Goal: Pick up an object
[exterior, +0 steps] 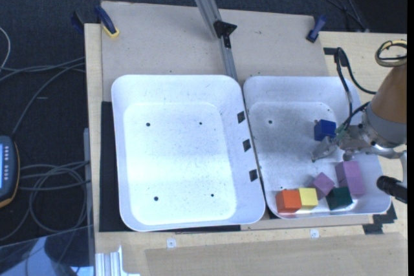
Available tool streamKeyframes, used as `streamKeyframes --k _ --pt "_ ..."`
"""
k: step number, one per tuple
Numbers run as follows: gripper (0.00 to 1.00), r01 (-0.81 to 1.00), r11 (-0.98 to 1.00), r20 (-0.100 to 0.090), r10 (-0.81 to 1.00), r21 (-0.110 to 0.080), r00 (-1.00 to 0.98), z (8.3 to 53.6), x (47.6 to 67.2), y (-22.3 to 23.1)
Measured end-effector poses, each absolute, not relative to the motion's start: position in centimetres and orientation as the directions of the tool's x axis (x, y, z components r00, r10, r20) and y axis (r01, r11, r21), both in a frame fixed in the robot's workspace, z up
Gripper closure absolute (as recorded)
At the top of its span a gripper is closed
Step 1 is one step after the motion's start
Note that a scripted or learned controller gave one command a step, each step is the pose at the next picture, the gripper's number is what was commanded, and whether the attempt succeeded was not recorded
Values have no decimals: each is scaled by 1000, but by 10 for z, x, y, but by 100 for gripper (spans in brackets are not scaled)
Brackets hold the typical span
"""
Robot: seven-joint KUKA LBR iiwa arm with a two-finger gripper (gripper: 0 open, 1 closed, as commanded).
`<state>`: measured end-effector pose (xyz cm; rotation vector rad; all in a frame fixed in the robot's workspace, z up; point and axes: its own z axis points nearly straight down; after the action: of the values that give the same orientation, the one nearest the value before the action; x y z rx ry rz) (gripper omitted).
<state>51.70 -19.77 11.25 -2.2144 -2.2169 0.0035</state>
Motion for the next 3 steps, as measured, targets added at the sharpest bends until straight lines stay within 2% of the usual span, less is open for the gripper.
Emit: streamKeyframes --k 1,2,3 --pt "100 1000 1 0 1000 3 -1 127 519 -199" --pt "100 1000 1 -3 1000 8 -1 191 519 -202" --pt "100 1000 2 -3 1000 7 -2 219 521 -203"
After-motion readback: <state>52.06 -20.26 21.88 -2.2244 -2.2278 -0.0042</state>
